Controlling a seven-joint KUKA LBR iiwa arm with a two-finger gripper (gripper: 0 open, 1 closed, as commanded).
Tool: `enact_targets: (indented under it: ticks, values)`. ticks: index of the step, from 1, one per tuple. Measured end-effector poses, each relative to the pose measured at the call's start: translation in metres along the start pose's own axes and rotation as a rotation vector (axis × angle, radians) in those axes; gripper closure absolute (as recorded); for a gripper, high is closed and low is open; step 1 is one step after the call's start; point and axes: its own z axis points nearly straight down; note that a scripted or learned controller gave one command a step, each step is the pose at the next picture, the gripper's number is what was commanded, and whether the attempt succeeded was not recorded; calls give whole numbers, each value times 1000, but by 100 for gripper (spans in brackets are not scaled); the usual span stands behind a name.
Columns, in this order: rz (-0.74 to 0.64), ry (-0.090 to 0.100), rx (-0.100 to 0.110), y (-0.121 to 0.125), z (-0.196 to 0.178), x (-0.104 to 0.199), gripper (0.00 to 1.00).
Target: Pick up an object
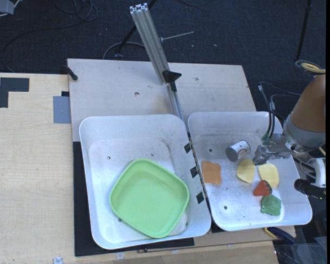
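We see the gripper [262, 154] low in the right bin [231, 216], near a pale yellow flat piece [245, 171]; its grip state we cannot tell.

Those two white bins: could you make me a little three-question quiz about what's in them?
1. True or false: the green plate lies in the left bin.
2. Which sits nearest the gripper: A) orange piece B) grey cylinder C) green plate?
3. Fill in: the red piece lies in the ____ bin.

Key: 1 true. 2 B. 3 right.
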Motion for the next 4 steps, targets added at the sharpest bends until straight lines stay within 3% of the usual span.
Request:
enact_targets:
  ticks: [2,4]
  values:
    - [0,-1,-5,3,-115,-3,100]
    - [-5,1,0,20,-128,106,100]
